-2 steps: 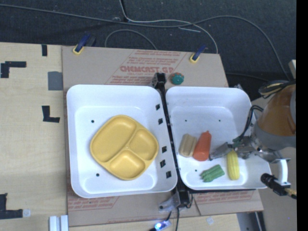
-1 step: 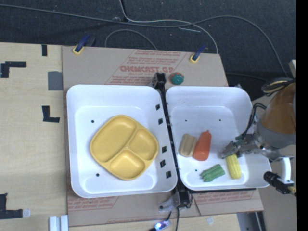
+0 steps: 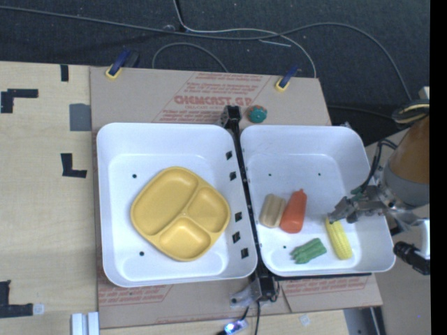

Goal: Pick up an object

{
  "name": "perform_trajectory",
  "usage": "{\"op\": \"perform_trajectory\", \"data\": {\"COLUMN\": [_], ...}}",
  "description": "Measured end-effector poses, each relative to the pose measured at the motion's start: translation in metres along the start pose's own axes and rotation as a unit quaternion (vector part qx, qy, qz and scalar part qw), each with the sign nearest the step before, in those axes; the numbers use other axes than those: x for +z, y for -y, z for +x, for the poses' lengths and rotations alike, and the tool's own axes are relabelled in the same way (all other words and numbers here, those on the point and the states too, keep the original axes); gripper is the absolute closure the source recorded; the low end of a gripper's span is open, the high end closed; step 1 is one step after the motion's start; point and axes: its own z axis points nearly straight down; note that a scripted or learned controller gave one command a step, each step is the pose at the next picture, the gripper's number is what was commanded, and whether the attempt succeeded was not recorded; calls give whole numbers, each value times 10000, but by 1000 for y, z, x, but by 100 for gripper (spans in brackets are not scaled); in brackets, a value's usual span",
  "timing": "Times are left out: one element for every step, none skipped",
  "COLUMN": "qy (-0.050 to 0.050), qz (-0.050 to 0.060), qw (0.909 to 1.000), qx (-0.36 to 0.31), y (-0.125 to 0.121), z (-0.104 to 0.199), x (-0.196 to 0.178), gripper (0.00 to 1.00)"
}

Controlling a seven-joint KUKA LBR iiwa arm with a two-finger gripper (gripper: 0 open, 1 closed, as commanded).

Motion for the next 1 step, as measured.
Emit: {"op": "perform_trajectory", "data": {"qy": [4], "qz": [-6], "qw": [10000], "qx": [0], "y": [-3], "z": [-2], "x": [-42], "gripper": [100]}}
